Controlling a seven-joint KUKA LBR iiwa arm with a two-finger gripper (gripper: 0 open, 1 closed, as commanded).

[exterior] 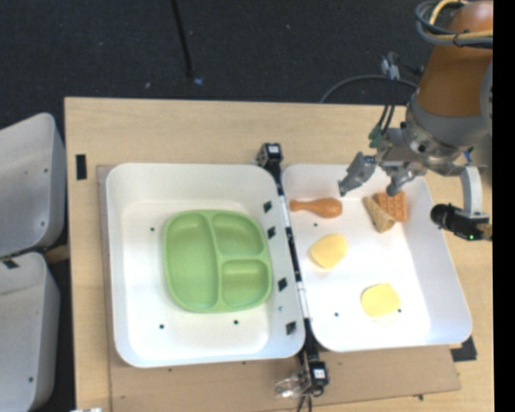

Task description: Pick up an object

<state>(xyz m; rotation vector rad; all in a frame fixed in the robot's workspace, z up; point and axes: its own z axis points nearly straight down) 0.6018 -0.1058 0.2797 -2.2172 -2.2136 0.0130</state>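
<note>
Okay, I've got the gripper (377,176) hanging over the far end of the right bin (438,303), fingers spread well apart and nothing between them. My worry: it sits between two things, the drumstick (318,206) to one side and the waffle wedge (388,210) just beside the other finger. Dropping straight down from here, I'd expect the fingers to close on bare bin floor, or to nudge the wedge against the bin wall instead of straddling it. The wedge looks like the likeliest target: tan and orange, small, angular, lying flat near the far right corner. The two yellow pieces (328,251) lie nearer the camera, well clear of the arm.
</note>
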